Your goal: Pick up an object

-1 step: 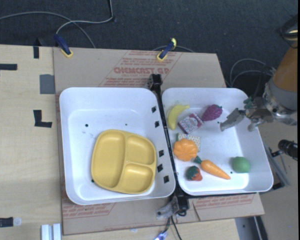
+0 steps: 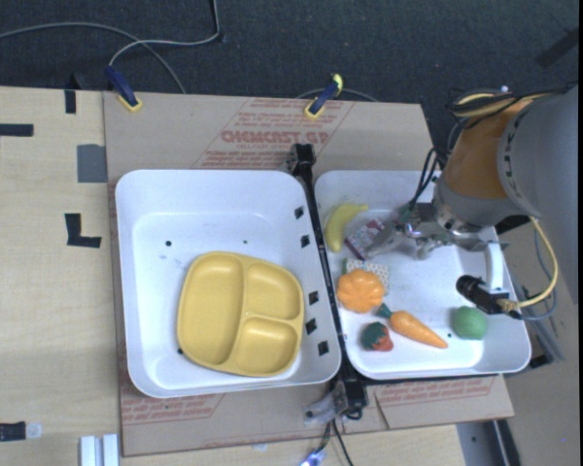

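Camera view: our gripper (image 2: 377, 244) hangs low beside the banana (image 2: 342, 221); finger state we cannot tell, nothing lifted yet.

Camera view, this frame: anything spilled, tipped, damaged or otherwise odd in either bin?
Nothing stands out. The yellow divided plate lies flat in the left bin. In the right bin, the banana, orange, carrot, strawberry and green ball lie loose and intact. The hand is low beside the banana.
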Controlling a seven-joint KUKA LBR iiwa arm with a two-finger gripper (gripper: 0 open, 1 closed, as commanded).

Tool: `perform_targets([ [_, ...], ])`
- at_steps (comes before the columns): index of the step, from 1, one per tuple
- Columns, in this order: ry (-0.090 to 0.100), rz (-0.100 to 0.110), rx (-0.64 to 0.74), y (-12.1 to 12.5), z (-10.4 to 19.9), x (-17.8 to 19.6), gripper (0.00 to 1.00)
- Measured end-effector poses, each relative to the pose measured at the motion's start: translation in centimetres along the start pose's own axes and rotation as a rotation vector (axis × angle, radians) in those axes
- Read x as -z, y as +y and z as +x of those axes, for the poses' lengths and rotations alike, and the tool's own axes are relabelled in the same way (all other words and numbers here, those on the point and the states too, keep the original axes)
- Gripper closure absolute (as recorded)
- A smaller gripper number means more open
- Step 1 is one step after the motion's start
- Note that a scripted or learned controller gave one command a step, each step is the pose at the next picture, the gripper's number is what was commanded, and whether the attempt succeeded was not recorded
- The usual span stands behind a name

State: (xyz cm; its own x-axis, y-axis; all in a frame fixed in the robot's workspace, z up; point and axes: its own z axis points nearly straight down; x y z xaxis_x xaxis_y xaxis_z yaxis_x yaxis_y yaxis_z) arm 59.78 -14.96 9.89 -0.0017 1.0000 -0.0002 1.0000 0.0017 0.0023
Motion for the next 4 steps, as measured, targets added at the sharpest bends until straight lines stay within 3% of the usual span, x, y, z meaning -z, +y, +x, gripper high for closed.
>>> perform_targets([
  [1, -0.007, -0.009, -0.003, 5.5, 3.5, -0.5, 0.0],
  [2, -0.008, -0.011, -0.002, 5.6, 3.6, 0.6, 1.0],
  [3, 0.001, 0.003, -0.001, -5.4, 4.2, -1.2, 1.0],
  [4, 0.001, -0.001, 0.0, -5.3, 4.3, -1.2, 0.0],
])
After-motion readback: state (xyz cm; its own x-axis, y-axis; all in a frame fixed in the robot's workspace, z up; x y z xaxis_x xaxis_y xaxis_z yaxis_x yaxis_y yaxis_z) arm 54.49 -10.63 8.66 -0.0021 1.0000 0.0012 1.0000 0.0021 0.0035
